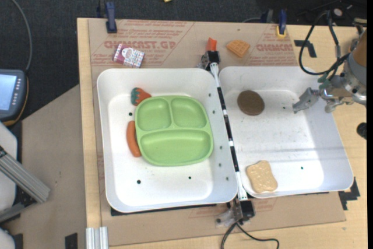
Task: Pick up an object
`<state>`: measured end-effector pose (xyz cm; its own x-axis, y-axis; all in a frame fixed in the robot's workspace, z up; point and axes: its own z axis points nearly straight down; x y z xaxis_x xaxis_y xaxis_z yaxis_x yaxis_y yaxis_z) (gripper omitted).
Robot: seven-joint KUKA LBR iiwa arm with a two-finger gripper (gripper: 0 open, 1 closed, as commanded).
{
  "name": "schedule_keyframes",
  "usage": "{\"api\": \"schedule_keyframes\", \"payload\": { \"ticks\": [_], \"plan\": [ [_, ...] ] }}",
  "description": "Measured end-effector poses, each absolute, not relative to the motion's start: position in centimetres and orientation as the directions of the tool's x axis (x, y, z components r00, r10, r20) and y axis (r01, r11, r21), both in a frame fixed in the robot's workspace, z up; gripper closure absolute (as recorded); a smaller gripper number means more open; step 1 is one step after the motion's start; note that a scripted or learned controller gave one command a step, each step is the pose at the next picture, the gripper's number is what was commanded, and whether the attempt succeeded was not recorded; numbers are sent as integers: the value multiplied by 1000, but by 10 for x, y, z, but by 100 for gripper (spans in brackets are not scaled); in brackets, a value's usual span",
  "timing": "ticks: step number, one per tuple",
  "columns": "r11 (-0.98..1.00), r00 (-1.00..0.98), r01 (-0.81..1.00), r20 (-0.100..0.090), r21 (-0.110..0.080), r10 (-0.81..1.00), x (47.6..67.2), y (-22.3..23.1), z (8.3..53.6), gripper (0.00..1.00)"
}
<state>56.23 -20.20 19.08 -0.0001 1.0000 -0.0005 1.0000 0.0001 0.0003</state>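
Two white bins sit side by side on the bench: the left bin [111, 143] fills the middle-left of the frame and the right bin [326, 148] the middle-right. The gripper [303, 103] reaches in from the right edge and hangs over the upper right part of the right bin; whether it is spread or closed cannot be told at this size, and nothing shows in it. The likeliest targets lie in that same bin: a round brown patty [251, 102] near its upper left, apart from the gripper, and a pale bread slice [261, 176] at the lower left corner. In the left bin a green divided plate [173, 129] lies flat, half covering a carrot [133, 138], which would make that a harder grasp
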Motion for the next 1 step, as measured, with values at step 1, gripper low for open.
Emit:
{"api": "schedule_keyframes", "payload": {
  "ticks": [1],
  "plan": [
    [9,-9,1000,3,1,1000,620,-123,135,0]
  ]
}}
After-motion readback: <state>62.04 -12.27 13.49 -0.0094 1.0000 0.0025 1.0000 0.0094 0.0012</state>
